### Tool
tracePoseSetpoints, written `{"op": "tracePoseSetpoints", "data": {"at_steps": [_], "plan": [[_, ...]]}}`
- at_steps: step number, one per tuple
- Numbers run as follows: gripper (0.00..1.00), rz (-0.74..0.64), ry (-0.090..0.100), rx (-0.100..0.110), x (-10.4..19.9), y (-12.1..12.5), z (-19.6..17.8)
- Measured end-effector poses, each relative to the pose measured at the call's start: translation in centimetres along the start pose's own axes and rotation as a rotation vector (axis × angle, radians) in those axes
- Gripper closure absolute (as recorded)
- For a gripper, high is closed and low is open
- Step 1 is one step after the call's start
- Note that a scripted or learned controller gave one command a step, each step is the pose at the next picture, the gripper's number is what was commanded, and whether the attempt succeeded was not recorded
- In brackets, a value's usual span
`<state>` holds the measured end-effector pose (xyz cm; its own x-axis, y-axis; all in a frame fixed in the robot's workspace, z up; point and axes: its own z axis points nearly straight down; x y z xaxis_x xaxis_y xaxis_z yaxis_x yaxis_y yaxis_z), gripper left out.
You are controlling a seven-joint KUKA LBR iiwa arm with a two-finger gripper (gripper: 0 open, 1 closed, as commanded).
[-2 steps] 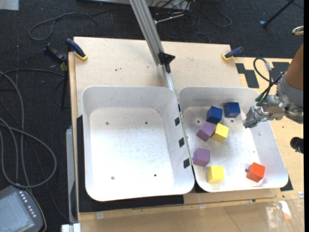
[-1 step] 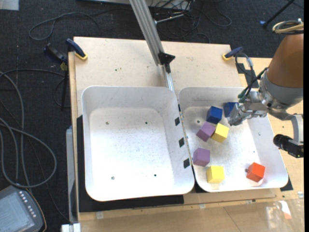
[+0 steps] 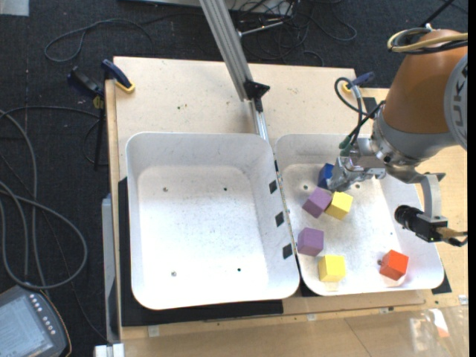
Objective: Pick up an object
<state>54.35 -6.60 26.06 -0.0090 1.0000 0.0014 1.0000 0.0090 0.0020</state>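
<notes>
We see the gripper lowered into the right bin, reaching in from the right over the bin's upper part, where the blocks crowd closest. A blue block sits right at its tip, partly hidden by the tool, and we judge it the likeliest target, though we cannot tell whether it is gripped or merely beside the tool. The fingers are masked by the wrist body, so we cannot tell whether they stand apart or together. Just below the tip, a purple cube and a yellow cube touch each other, which may hinder a clean close. Another purple cube, a second yellow cube and an orange block lie loose toward the near rim, well apart from the tool. The left bin adjoins along the shared rim.
</notes>
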Motion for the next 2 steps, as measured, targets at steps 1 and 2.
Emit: {"op": "tracePoseSetpoints", "data": {"at_steps": [1,2], "plan": [[1.00,0.000,0.000,0.003,5.2,-0.4,1.7],[1.00,0.000,0.000,0.001,10.1,0.5,1.6]]}}
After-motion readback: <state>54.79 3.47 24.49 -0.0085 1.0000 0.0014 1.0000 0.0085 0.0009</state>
